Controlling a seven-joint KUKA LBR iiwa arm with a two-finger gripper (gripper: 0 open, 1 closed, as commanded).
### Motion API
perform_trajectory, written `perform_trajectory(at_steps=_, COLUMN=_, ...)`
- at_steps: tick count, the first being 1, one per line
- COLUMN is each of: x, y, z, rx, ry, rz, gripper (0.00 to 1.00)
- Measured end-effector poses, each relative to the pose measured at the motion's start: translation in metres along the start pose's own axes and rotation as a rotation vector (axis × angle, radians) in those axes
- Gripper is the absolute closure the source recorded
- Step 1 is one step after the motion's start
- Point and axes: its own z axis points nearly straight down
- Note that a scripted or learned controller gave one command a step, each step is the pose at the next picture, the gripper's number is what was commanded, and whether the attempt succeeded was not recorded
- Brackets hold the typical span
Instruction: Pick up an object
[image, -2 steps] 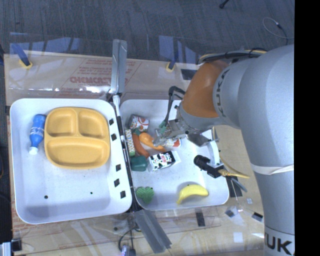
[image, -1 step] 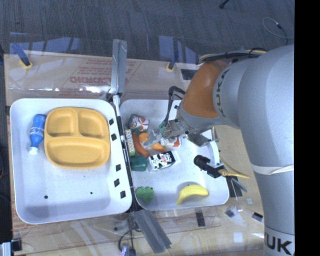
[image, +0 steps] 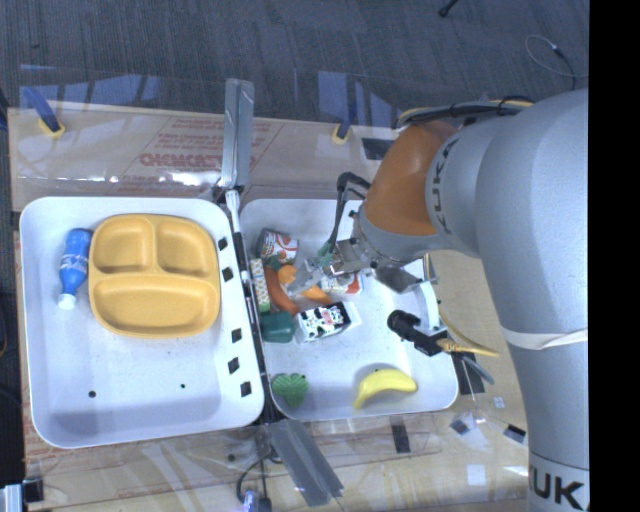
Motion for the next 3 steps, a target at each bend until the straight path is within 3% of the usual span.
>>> perform_trajectory(at_steps=1, x=0.012, y=-0.010, z=0.031, rx=0.001, ry=0.000, rz=0.008, gripper=0.00)
perform_trajectory(at_steps=2, x=0.013, y=-0.034, z=0.033, rx=0.007, ry=0.003, rz=0.040, gripper=0.00)
perform_trajectory(at_steps=3, x=0.012, y=-0.034, z=0.024, rx=0.008, ry=0.003, rz=0.036, gripper=1.00)
